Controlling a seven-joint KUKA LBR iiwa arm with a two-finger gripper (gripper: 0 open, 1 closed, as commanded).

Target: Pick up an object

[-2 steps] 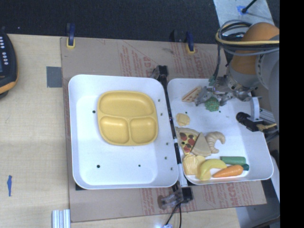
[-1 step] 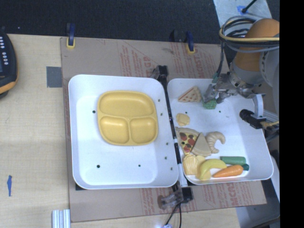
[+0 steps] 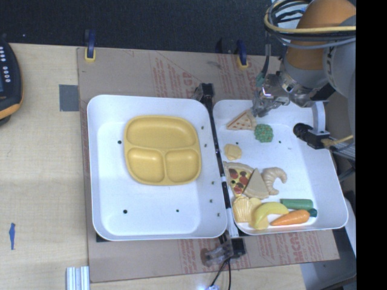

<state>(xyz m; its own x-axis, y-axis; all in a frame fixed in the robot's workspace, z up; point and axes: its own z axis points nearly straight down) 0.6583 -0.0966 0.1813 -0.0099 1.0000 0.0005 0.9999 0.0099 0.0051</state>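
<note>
Where tool (image 3: pixel 263 109) hovers, tan triangular sandwich (image 3: pixel 242 122)

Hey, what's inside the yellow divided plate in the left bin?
The yellow divided plate sits in the left bin, and all three compartments show bare yellow with no food. The bin floor under the plate is covered, so unseen.

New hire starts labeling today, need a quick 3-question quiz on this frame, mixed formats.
1. True or false: the yellow divided plate lies in the left bin.
2. What lies nearest the gripper? A) carrot B) triangular sandwich slice C) banana
3. Fill in: the green broccoli sits in the ____ bin.

Key: 1 true; 2 B; 3 right.
</note>
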